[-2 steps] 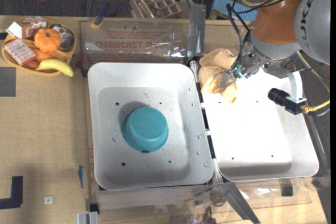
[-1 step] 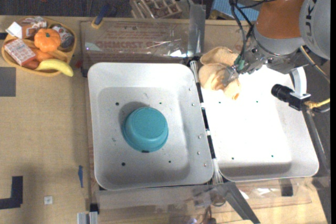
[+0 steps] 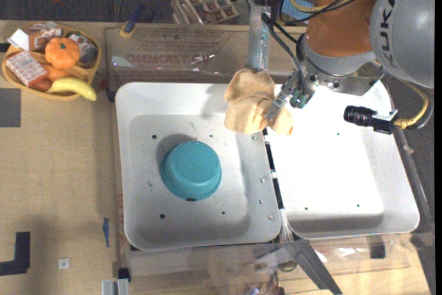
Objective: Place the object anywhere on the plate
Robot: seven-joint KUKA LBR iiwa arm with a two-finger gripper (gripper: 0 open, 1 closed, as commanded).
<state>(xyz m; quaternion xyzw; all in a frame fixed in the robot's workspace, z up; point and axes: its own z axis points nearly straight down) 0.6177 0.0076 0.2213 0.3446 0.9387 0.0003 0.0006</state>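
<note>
A teal round plate lies in the left bin, a little left of its middle. A tan, floppy, cloth-like object hangs over the divider between the two bins, near their far edge. My gripper comes in from the upper right, and its fingers are shut on the right side of the tan object. A small lobe of the object shows on the right of the fingers. The object is up and to the right of the plate, well apart from it.
The right bin lies under the arm. A black cylindrical part sticks out over it. A basket of toy fruit stands at the far left of the bench. A clear box lies behind the left bin.
</note>
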